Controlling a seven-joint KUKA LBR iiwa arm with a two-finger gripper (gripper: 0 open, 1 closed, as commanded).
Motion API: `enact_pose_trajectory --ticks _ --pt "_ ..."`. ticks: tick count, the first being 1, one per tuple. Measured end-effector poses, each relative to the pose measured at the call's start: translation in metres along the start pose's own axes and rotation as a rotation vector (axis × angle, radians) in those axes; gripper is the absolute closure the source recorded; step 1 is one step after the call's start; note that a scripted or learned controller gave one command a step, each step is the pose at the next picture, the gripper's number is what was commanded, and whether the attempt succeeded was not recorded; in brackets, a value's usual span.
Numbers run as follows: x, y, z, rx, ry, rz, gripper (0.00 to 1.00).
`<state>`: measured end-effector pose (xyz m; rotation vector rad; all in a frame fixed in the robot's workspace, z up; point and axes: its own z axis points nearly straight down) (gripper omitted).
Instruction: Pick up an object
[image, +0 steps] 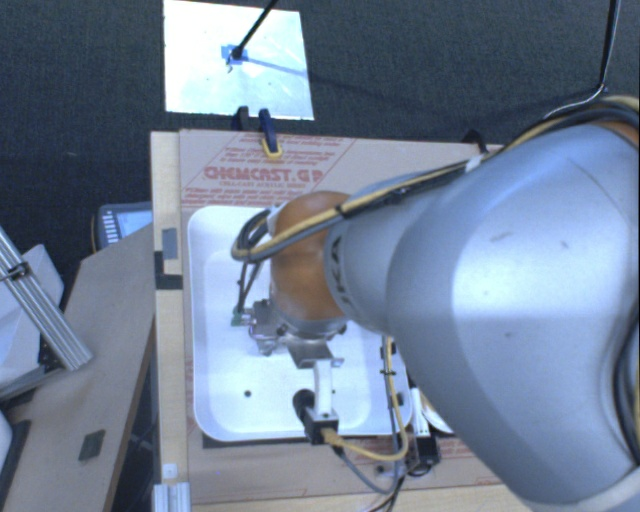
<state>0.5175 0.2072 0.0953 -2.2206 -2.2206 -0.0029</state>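
My gripper (274, 338) hangs over the middle of the left white bin (213, 300), under the orange band (300, 265) of the wrist. The big grey arm (500, 300) reaches in from the right and covers the gripper's underside, so anything beneath it is hidden. On the bin floor, left of and nearer than the gripper, lies a small dark speck (247, 393). A tiny green bit (238, 319) shows at the gripper's left edge; I cannot tell what it is.
The bin rests on a brown cardboard sheet (260, 172) with red print. A yellow-and-black clamp (268, 135) sits at its far edge. An aluminium rail (40, 310) leans at the left. The arm covers the right side of the bench.
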Motion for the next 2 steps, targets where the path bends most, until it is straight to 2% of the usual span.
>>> enact_pose_trajectory --ticks 2 --pt "0.0 0.001 -0.02 0.001 0.001 0.001 1.0"
